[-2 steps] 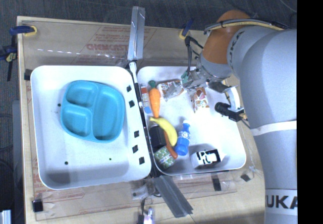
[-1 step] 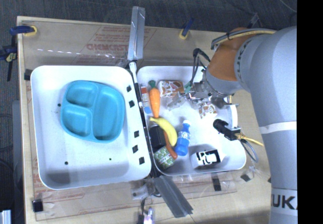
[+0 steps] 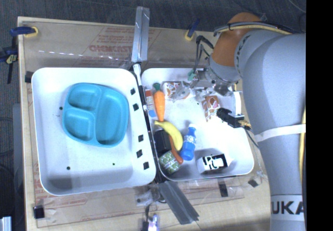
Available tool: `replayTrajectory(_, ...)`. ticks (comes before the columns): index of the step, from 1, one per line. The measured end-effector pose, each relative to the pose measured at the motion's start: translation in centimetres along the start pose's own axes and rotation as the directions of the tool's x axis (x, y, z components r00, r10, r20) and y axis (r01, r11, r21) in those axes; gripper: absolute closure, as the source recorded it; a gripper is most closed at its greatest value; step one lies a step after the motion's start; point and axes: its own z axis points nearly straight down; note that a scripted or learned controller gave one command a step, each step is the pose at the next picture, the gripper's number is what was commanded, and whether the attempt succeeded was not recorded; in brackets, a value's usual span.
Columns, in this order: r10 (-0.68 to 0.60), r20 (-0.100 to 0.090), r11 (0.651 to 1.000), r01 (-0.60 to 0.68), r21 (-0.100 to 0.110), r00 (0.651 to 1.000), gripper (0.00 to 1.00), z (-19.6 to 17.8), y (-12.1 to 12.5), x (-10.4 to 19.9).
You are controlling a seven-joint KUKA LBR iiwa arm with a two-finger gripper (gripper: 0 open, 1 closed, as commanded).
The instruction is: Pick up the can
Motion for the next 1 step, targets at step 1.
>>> replayTrajectory(1, 0.137, -0.002, 0.99, -0.137, -0.023, 0.991, 0.0, -1.26, -2.75, 1.59)
